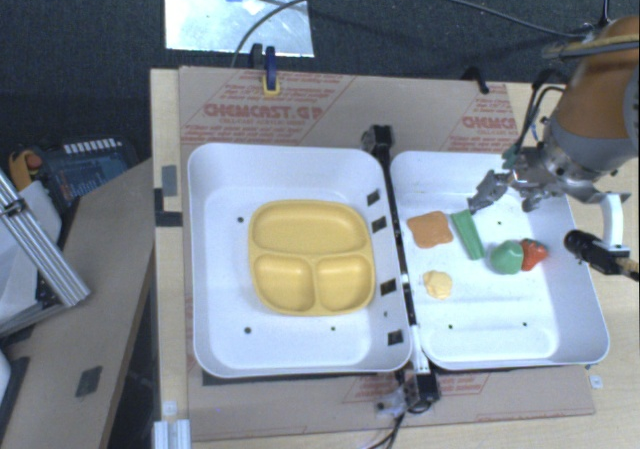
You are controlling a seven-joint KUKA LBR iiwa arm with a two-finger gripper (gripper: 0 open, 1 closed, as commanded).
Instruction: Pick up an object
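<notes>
1. Step in hand: the approach, as I judge it. The hand [500, 189] hangs over the far part of the right bin [570, 337], near its far edge, with nothing between its fingers.
2. Hand state: the fingers look spread a little, pointing toward the bin's middle divider side. The view is too small to say how wide.
3. Candidates for picking all lie in the right bin: an orange flat piece [431, 228], a green stick [466, 234] just beside it, a green lump [506, 257] touching a red piece [534, 254], and a small pale yellow lump [438, 284] toward the near edge.
4. Nearest to the hand is the green stick, its far end just below the fingertips. Likely target, though that is my guess.
5. Next move calls for a descent onto one item, fingers straddling its narrow side, then a close and lift. The stick lies close against the orange piece, so the fingers need room there.
6. Materials: items look like smooth toy-food plastic, rounded, matte. The bins are shallow white moulded trays with rounded corners.
7. The left bin [215, 267] carries a yellow divided plate [308, 257], three compartments, glossy plastic, sitting centrally.
8. The desk [330, 97] under the bins is covered with printed brown board.
</notes>
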